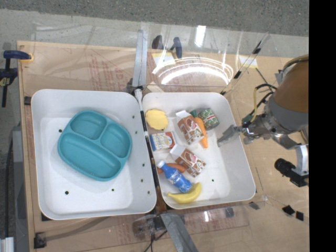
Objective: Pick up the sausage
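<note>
The sausage (175, 167) lay wedged among the packets, half under a brown carton (191, 161) beside the blue bottle (175, 178) in the right bin (239, 140), while the pincer (229, 134), its grip unreadable, hovered at the bin's right rim, apparently poised to reach in.

No lettering can be read anywhere — the printed packs in the right bin (239, 156), two brown-and-white cartons (190, 129) and a small white carton (162, 140), carry coloured print too small and blurred to make out — no brand, no number.
</note>
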Tool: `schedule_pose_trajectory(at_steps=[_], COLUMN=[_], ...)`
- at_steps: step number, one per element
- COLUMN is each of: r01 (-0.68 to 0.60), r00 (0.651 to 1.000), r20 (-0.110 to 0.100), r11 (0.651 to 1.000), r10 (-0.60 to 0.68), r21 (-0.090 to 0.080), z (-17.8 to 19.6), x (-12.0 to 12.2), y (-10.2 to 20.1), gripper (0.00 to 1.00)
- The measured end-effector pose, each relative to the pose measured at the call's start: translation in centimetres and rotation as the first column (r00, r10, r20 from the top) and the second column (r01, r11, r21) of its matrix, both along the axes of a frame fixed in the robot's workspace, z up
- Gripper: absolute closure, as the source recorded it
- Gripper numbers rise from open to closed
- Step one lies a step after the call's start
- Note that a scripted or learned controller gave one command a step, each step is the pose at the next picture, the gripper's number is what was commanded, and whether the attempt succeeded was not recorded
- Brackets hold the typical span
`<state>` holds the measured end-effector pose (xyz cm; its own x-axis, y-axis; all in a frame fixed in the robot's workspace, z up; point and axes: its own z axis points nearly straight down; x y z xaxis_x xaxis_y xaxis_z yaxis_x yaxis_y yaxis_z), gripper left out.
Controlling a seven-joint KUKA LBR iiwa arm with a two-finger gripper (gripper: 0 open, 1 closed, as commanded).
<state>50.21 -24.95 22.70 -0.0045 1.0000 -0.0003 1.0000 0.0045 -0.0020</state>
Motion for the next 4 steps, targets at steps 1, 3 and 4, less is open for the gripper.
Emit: schedule_pose_trajectory(at_steps=[1,3,4], r01=[0.031,-0.374,-0.743], r00=[1.000,0.927,0.669], r20=[-0.002,0.003,0.004], r11=[1.000,0.927,0.669], r10=[-0.031,0.374,0.744], r21=[0.001,0.007,-0.006], z=[-10.2,-12.5,-13.6], x=[5.8,10.2,8.6], y=[3.4,2.3,5.7], gripper=[0.00,1.00,1.00])
